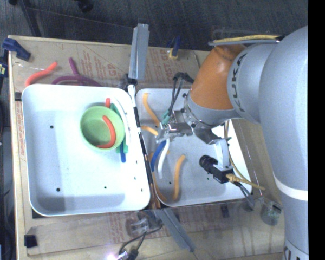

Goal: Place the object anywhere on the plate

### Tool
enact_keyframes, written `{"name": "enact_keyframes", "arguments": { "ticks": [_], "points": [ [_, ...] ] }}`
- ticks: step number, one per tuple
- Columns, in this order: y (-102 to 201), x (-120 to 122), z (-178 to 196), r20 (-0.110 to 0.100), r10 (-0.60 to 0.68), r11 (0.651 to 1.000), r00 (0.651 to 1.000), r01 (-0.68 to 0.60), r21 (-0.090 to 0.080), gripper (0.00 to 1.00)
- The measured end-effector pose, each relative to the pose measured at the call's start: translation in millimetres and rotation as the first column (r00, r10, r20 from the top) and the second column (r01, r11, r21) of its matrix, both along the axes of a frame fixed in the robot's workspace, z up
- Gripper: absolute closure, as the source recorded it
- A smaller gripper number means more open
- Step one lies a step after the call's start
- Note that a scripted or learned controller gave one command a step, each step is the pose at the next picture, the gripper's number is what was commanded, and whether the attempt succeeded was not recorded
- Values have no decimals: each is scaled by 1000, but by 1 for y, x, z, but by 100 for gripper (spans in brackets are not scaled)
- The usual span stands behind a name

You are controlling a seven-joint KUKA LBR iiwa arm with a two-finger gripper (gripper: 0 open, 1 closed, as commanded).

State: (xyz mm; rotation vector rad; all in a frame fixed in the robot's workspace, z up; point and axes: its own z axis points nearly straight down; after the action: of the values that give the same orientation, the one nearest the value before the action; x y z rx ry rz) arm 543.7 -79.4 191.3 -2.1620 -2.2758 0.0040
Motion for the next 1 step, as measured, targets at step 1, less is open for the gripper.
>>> {"name": "enact_keyframes", "arguments": {
  "ticks": [1],
  "points": [
    [72,43,0,2,261,965,965,-261,0,100]
  ]
}}
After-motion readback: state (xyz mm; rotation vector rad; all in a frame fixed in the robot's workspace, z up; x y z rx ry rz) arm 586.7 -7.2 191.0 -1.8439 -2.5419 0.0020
